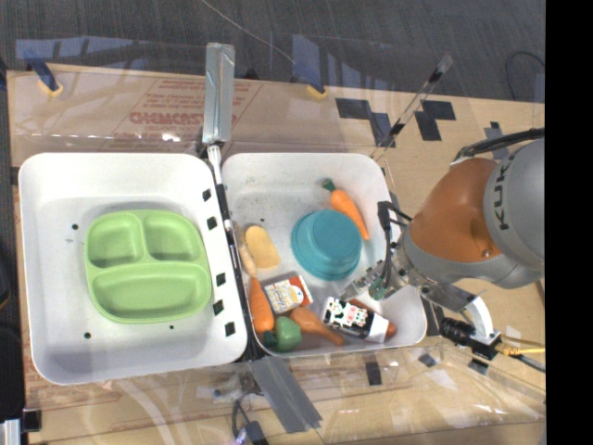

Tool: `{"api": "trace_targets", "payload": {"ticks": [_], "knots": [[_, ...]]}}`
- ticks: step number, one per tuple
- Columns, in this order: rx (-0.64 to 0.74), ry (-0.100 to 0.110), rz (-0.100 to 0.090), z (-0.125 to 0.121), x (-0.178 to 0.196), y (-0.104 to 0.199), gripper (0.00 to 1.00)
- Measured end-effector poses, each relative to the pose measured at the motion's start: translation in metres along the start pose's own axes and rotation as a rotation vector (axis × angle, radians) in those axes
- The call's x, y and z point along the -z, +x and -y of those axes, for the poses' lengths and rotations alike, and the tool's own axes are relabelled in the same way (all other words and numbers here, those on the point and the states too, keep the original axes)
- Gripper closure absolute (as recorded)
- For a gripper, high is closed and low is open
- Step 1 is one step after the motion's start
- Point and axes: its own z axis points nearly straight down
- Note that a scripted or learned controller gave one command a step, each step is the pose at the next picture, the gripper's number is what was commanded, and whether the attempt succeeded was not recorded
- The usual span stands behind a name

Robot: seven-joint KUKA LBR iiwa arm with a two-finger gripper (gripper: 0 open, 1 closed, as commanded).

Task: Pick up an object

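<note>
The right bin holds a blue bowl, a carrot behind it and a pale yellow food piece. Along its near wall lie an orange-and-white carton, a second carrot, a green pepper and a black-and-white spotted carton. My gripper hangs low at the bin's right side, just above and behind the spotted carton and right of the bowl. Nothing shows between its fingers.
The left bin carries a green divided plate. A grey metal bar stands behind the seam between the bins. The arm's orange band overhangs the right bin's right wall. Cables lie at the bench's right end.
</note>
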Motion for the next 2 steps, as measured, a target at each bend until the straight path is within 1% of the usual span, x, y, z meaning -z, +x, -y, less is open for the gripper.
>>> {"api": "trace_targets", "payload": {"ticks": [1, 2], "knots": [[-0.331, 0.004, -0.003, -0.054, -0.018, -0.003, 1.00], [-0.705, 0.002, -0.001, -0.036, 0.114, 0.040, 1.00]]}}
